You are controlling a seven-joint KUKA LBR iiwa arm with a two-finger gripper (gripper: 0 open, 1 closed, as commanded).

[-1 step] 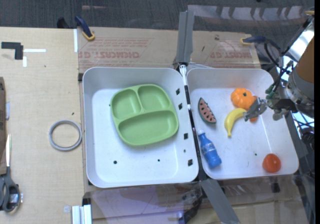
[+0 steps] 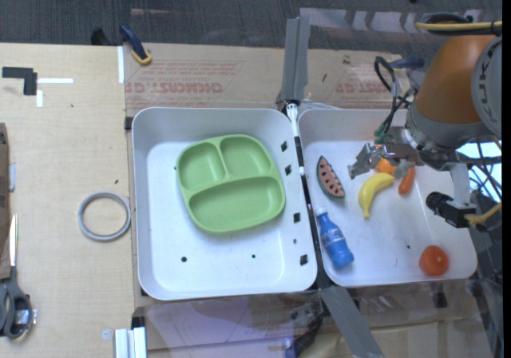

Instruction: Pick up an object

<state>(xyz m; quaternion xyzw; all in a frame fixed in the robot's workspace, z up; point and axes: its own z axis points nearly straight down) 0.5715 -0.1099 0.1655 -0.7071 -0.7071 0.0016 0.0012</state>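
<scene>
End effector [image 2: 374, 158] hovers just above banana [image 2: 372, 190] in right bin [image 2: 399, 272].

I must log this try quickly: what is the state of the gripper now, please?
Gripper: low in the right bin, right beside the banana; open or closed cannot be told.

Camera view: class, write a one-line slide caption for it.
Gripper hovers over banana in right bin; green divided plate sits in left bin.
</scene>
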